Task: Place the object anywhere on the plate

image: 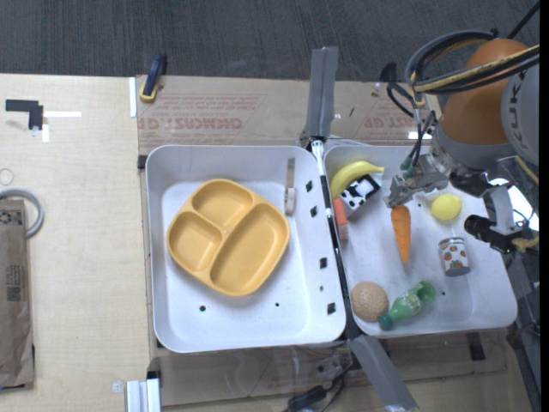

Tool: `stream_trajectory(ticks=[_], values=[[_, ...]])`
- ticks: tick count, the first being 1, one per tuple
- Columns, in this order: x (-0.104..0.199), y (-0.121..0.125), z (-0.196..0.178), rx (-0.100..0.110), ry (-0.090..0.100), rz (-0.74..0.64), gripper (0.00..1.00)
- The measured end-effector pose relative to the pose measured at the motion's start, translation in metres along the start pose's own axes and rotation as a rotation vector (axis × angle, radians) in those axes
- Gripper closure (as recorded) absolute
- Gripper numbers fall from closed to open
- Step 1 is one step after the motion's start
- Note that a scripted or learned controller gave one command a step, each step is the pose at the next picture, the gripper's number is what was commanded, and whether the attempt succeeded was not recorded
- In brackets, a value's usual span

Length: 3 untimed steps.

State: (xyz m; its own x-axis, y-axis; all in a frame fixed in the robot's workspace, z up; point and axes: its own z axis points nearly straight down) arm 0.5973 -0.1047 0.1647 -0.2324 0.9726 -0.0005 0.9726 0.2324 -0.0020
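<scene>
A yellow divided plate (227, 236) sits in the left bin (163, 256). The tool (401, 191) hovers just above the carrot (401, 233) in the right bin (493, 303); whether it grips anything cannot be told.

**Even overhead light, sharp centre, glare at right**

Light falls bright and even from above. The white bins (163, 230) reflect it softly, with pale shadows along their inner walls. The plate (227, 236) casts a thin shadow at its lower rim. A hot white glare burns beside the arm (480, 101) at the right edge, washing out detail there. Small objects in the right bin look slightly soft. The dark floor at top is dim and grainy.
</scene>
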Motion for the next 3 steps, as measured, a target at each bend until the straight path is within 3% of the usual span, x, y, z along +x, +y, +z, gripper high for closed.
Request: stream_trajectory(ticks=[1,2,3], values=[[-0.022,0.017,0.004,-0.003,-0.002,-0.135,1.00],[0.001,0.007,-0.005,-0.002,-0.001,-0.126,1.00],[0.002,0.003,-0.018,-0.002,-0.001,-0.067,1.00]])
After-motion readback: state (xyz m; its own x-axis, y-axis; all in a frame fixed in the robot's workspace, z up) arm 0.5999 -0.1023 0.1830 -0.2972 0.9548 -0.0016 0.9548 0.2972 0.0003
